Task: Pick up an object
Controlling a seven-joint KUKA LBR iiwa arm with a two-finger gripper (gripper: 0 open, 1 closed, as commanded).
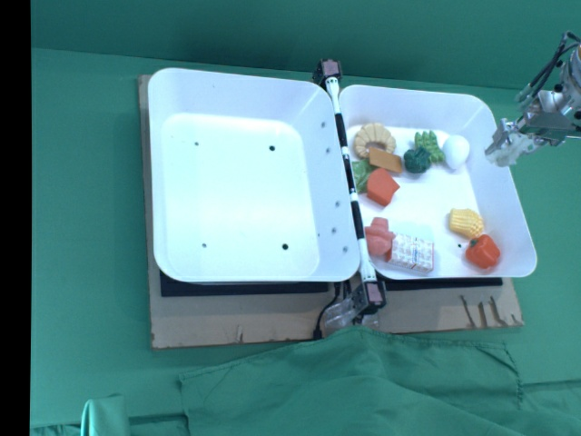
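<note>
A green cloth covers the table (82, 198), and two shallow white bins sit on it side by side over a cardboard sheet. The left bin (238, 89) has only its bare floor; the right bin (514, 216) holds the toy food: a white egg (456, 151), broccoli (417, 160), a yellow corn piece (465, 222), a red pepper (483, 252), a small carton (411, 252) and a cluster by the divider.

The gripper (505, 145) hangs over the right bin's far rim, just beside the egg, touching nothing. Whether its fingers are apart or together cannot be told at this size; nothing shows between them.

The egg is the nearest candidate. A good pick would centre the fingers over it, descend straight, and close gently, since its round smooth shell will probably slip sideways.
</note>
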